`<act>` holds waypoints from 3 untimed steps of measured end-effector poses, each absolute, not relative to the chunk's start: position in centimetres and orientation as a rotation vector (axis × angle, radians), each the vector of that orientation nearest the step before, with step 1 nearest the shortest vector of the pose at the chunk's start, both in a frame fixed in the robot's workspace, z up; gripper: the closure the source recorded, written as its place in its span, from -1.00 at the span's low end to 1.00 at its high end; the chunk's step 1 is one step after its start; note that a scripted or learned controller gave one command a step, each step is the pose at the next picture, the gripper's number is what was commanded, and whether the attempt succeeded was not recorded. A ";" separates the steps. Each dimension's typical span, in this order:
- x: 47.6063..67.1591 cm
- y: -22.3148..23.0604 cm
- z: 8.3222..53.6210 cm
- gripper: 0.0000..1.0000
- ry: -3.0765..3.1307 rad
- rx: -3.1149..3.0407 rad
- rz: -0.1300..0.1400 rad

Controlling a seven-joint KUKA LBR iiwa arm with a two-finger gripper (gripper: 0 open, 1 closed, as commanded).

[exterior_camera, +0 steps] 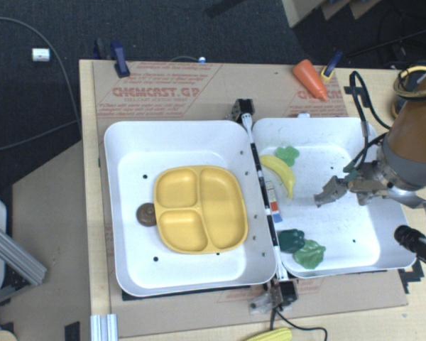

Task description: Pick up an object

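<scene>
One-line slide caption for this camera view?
Gripper hovers in the right bin near a banana; yellow divided plate fills the left bin.

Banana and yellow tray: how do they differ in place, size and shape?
The banana lies in the right bin, near its left wall; the yellow tray sits in the left bin. The banana is far smaller. It is a slim curved piece, while the tray is broad, with three compartments. Both are yellow.
</scene>
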State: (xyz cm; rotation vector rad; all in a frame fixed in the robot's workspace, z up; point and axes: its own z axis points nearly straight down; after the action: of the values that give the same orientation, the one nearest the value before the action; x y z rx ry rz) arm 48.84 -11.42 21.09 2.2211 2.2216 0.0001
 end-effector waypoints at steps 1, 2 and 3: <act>53.8 -9.5 8.5 -1.00 2.221 2.221 0.001; 58.4 -9.2 8.5 -1.00 2.221 2.220 0.002; 66.1 -13.7 8.3 -1.00 2.244 2.232 -0.031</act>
State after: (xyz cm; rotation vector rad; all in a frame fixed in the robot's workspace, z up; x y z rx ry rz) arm 66.13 -13.72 8.34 2.2323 2.2436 -0.0306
